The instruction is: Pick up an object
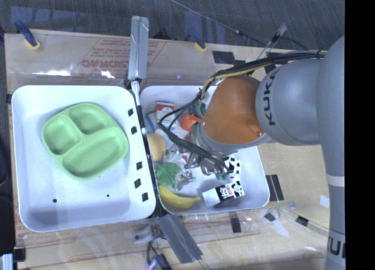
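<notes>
Arm (281, 110) bends down over the right bin (258, 172), claw (188, 172) grip state unclear

Arm (293, 108) casing: white letters "KU" legible, the rest of the word turned out of sight. Clear sheet (105, 58) on tabletop: faint red print, unreadable.
</notes>
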Robot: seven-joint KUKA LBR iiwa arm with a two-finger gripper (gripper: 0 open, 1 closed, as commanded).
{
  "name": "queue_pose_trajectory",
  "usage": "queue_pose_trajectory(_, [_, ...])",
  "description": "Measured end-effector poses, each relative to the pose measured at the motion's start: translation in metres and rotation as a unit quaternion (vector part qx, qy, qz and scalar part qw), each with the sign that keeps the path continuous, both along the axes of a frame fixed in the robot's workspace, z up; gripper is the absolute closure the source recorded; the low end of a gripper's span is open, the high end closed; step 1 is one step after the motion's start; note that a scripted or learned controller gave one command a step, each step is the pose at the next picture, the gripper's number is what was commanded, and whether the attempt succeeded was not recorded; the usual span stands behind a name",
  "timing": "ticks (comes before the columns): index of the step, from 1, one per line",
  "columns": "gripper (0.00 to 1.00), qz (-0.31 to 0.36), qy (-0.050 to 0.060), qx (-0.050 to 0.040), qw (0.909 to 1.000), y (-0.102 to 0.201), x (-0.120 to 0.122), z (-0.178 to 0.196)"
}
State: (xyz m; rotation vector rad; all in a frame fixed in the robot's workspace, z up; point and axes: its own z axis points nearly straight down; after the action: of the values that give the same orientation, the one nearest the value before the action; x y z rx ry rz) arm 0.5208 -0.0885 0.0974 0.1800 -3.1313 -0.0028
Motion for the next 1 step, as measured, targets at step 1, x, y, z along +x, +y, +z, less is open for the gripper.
queue_pose_trajectory(1, [1.0,-0.066,-0.004,-0.0011,0.9978,-0.002,0.024,0.0956])
